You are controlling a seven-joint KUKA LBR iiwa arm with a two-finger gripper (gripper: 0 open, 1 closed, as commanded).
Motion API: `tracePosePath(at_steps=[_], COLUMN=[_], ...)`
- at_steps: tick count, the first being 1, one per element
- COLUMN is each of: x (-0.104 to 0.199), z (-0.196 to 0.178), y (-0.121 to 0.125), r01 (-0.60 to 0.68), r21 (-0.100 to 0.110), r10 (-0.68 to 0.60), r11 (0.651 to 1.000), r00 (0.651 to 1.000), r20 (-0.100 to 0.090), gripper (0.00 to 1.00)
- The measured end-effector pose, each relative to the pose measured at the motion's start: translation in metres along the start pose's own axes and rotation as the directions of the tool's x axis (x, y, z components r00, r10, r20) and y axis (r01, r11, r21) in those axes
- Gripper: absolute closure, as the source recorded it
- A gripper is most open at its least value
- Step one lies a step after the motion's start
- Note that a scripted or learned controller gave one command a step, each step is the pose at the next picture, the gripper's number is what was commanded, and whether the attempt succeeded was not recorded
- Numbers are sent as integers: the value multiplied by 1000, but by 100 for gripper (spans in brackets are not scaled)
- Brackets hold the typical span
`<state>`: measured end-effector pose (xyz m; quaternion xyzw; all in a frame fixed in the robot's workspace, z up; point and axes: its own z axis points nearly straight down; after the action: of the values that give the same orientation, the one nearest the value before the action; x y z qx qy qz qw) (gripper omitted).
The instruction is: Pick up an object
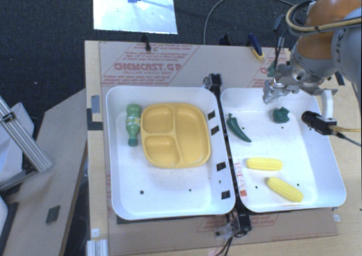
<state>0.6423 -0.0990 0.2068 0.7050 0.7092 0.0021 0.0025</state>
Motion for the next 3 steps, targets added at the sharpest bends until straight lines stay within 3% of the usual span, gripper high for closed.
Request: tracePosePath(at_steps=[1,3], x=[8,98], z=[-60,-56], y=[7,-44], r01=[1,2], r21=[-3,7], r10=[-1,-2], r11=[1000,1000], r00=[1000,1000], r20=[0,-1], gripper=[100,100])
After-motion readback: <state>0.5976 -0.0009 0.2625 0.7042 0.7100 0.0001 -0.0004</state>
